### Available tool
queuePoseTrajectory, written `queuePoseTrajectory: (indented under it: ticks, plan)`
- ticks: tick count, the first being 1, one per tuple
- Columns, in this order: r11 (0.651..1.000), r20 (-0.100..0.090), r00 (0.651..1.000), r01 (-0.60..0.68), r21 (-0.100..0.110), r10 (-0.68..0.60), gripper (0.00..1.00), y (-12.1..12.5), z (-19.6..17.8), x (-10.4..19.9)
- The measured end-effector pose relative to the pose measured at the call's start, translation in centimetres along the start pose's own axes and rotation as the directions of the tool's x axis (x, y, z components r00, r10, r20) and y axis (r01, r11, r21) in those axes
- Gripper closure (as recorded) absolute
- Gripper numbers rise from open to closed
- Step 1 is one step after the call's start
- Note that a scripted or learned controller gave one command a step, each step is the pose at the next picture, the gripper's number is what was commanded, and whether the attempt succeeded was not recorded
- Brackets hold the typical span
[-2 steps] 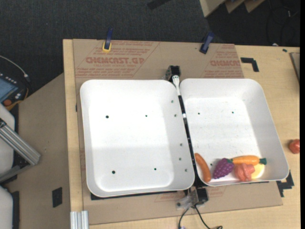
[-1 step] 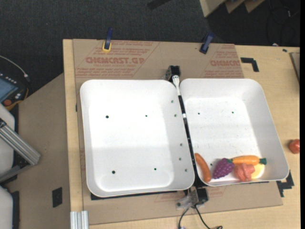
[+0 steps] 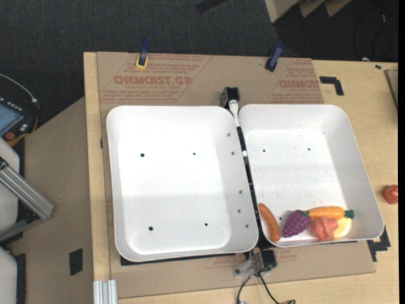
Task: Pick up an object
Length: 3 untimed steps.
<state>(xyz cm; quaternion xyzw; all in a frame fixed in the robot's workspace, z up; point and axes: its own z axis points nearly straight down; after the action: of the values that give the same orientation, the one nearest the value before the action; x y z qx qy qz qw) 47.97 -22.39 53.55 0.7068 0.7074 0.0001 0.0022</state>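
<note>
Toy foods lie along the near edge of the right bin (image 3: 304, 122). An orange sausage-shaped piece (image 3: 269, 222) rests by the bin's left wall. Beside it sits a purple grape bunch (image 3: 295, 223). An orange carrot with a green tip (image 3: 329, 212) lies just behind a red piece (image 3: 323, 228) and a pale yellow piece (image 3: 342, 228) in the near right corner.
The left bin (image 3: 126, 170) sits beside the right one, joined by a black strip with clips (image 3: 231, 97). Both rest on a brown cardboard sheet (image 3: 190, 75) held by blue clamps (image 3: 274, 57). A small orange object (image 3: 391, 194) lies on the bench at far right.
</note>
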Motion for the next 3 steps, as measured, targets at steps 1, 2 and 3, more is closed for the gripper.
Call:
queuePoseTrajectory:
  ticks: [1,2,3]
  plan:
    - [1.000,0.000,1.000,0.000,0.000,0.000,1.00,0.00,0.00,0.00]
    - [1.000,0.000,1.000,0.000,0.000,0.000,1.00,0.00,0.00,0.00]
    - [1.000,0.000,1.000,0.000,0.000,0.000,1.00,0.00,0.00,0.00]
